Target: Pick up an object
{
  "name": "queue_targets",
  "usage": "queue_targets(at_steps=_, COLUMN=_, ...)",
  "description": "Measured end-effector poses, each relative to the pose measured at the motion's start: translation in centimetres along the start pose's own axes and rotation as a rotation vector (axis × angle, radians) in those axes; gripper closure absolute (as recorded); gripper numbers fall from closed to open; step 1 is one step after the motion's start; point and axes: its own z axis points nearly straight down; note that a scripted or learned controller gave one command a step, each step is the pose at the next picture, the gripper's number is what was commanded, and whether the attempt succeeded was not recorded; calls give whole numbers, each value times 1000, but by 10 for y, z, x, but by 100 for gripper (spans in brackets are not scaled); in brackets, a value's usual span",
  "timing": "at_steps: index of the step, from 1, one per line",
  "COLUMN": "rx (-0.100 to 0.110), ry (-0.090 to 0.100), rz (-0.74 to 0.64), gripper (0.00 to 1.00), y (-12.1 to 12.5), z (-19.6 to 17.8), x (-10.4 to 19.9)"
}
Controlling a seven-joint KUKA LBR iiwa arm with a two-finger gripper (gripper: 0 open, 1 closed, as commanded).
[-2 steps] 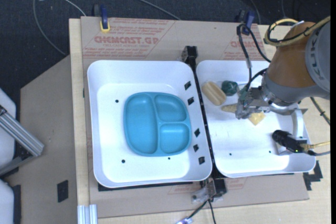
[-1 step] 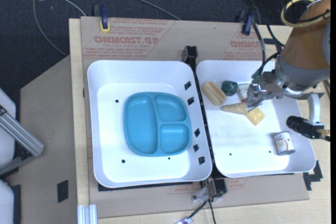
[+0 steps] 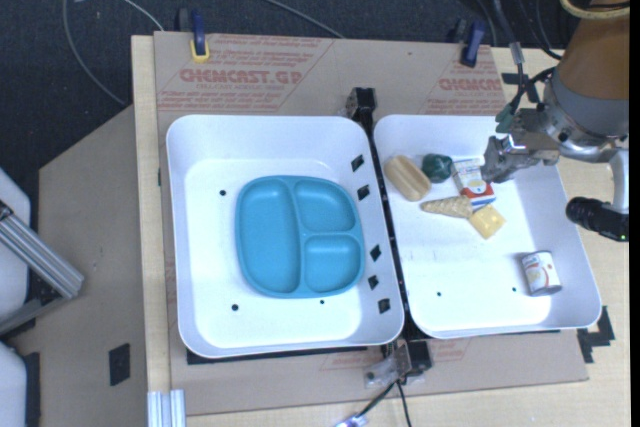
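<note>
The right bin [image 3: 470,310] holds several small objects. A tan bread roll [image 3: 407,176] lies near its left wall, with a dark green item [image 3: 437,166] just right of it. A red and white packet [image 3: 471,179] sits beside that, above a cream cone-shaped piece [image 3: 445,206] and a yellow block [image 3: 488,222]. A small white can [image 3: 540,272] lies alone toward the lower right. My gripper [image 3: 497,161] hangs over the bin's upper right, right beside the red and white packet, with nothing seen held.
The left bin [image 3: 200,215] carries a blue divided plate [image 3: 298,235]. Black clips [image 3: 362,102] join the bins along the middle seam. Blue clamps [image 3: 199,36] hold the cardboard base at the back. Cables trail across the dark floor beyond the bench.
</note>
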Motion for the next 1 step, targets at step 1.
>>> queue_targets(at_steps=1, rx=8, ry=4, rz=-4, gripper=100, y=-4, z=-4, x=56)
